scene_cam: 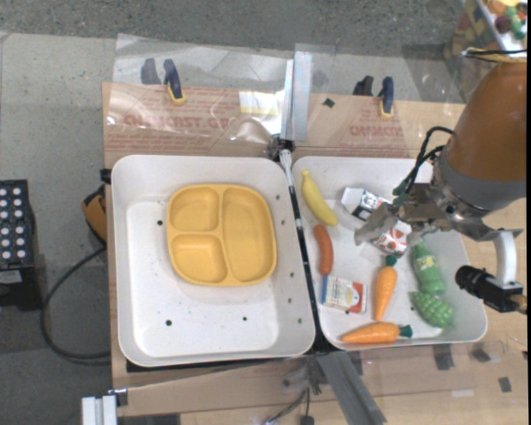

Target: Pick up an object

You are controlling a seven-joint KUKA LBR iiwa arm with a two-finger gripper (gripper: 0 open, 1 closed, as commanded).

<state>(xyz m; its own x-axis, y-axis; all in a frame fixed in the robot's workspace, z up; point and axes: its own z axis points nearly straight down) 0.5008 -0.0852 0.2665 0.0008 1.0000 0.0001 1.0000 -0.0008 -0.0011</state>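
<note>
The left bin (142, 326) is white, flecked with a few small dark dots, and carries a yellow-orange divided plate (221, 235). The right bin (332, 171) is white too. In it lie a yellow banana (318, 199), a reddish-orange sausage (324, 249), two orange carrots with green tops (384, 290) (374, 333), a green bottle (427, 268), and a green knobbly piece (434, 310). A small carton (343, 294) is white with red and blue print; another small box (363, 202) is white and black. The arm (491, 131) is orange above grey, its gripper (382, 226) metallic grey. The bench (363, 127) shows brown board with red lettering under clear plastic, pinned by blue clamps (171, 80) (386, 94).
</note>
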